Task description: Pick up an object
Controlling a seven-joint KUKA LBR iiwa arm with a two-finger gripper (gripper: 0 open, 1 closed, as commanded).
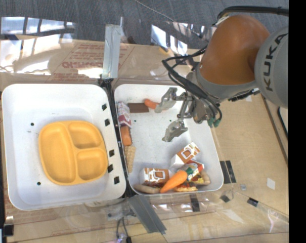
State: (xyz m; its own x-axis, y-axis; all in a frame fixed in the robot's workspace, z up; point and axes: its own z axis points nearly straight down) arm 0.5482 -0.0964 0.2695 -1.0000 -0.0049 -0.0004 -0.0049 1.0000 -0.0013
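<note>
My gripper (171,116) hangs over the middle of the right bin (211,135), its two grey fingers spread apart with nothing between them. One finger (167,99) is toward the bin's back, the other (174,131) lower down. An orange-tipped piece with a brown bar (142,106) lies just left of the upper finger. A small orange-and-white carton (187,153) lies below the gripper. At the bin's front sit another carton (156,175), a toy carrot (173,180) and several small food toys (195,177).
The left bin (21,105) holds a yellow divided plate (72,151). Along the right bin's left wall lie a red-and-white packet (124,115), an orange sausage piece (126,135) and a waffle cone (130,157). The arm's orange wrist (233,49) looms over the back right.
</note>
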